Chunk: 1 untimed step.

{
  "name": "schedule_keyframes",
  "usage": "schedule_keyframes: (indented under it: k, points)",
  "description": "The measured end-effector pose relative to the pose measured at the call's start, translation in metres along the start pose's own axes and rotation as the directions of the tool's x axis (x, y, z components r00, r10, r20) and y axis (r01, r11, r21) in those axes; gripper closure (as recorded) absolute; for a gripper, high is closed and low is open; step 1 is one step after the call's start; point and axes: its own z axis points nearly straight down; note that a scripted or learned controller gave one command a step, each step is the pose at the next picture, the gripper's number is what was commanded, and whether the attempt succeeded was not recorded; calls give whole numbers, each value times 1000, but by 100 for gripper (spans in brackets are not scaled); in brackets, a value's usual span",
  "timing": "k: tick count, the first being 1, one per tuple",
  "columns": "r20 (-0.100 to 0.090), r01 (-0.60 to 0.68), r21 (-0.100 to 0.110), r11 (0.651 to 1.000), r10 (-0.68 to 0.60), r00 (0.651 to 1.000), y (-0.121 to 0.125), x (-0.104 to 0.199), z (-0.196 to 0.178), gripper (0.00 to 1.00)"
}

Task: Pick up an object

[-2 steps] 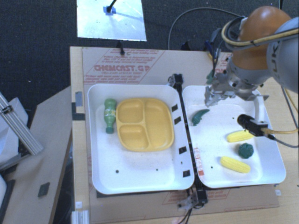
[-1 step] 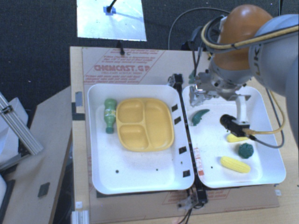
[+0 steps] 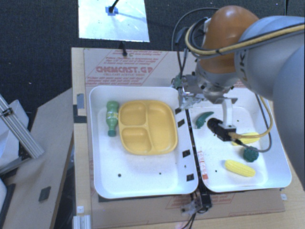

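Gripper [image 3: 187, 98] at right bin's [image 3: 217, 173] left rim, dark green curved toy [image 3: 204, 119] just beside; I cannot tell its grip state.

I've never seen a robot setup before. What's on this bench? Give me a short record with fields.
left bin: green bottle beside a yellow tray
right bin: corn, green ball, dark green pod
gripper: over the edge where the bins meet, near the pod
arm: reaches in from the right
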Motion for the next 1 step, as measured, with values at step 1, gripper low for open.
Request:
schedule_keyframes:
  k: [1]
  points:
    - [0, 0, -1, 1000, 0, 1000, 4, 43, 5, 100]
